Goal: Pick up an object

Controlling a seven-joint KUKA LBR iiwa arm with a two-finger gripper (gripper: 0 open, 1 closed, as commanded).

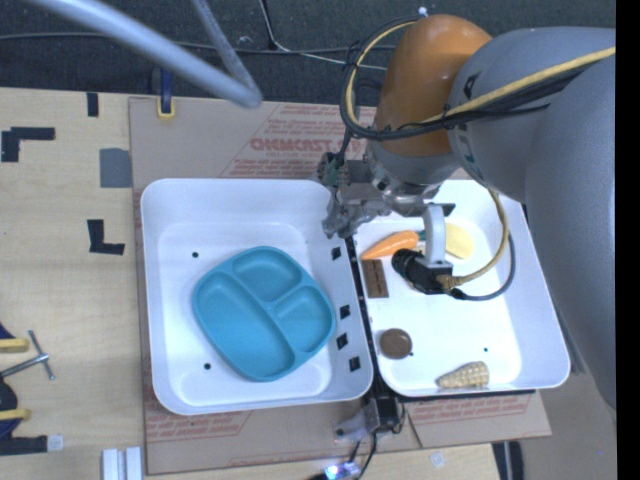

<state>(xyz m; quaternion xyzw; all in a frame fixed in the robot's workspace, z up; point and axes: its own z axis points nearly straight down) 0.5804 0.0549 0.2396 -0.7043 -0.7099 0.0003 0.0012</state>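
Right, arm's in from the right, reaching low over the right bin (540, 363), gripper (345, 208) hanging at the bin's upper-left corner, close to the divide w/ the left bin (160, 268). Fingers: can't tell if they're apart or together, since the wrist hardware and cables crowd that spot. Nothing shows between them, so no pick to call yet.

Candidates all sit in the right bin. An orange carrot-like piece (390, 244) lies just beside the gripper, a bit below and right of it. A pale yellow piece (458, 239) sits further right, partly behind the white cable fitting. A brown strip (375, 280) lies along the left wall, a round brown thing (396, 344) lower down, and a tan corn-cob-like item (463, 375) near the front edge.

Left bin holds a blue divided tray (262, 311), flat, angled, well apart from the action.

Why here? Looks like the program is going for the orange piece, which is nearest to the gripper. Risk, imo: it lies close to the wall, so there's little room for a clean close. The counter (60, 288) around the bins plays no part.
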